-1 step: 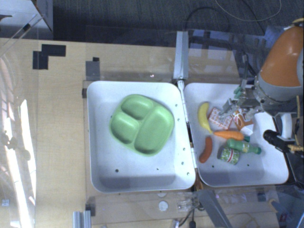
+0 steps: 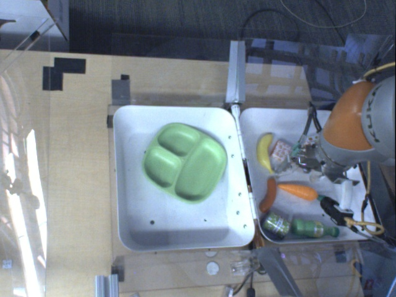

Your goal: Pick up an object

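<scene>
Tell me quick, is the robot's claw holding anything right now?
Claw: cannot be told. It sits low in the right bin, beside a small packet and above the carrot.

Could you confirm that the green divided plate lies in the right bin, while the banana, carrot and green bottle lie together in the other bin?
Not quite: the camera view shows the green divided plate in the left bin, not the right. The banana, carrot and green bottle do lie together in the other bin, the right bin.
</scene>
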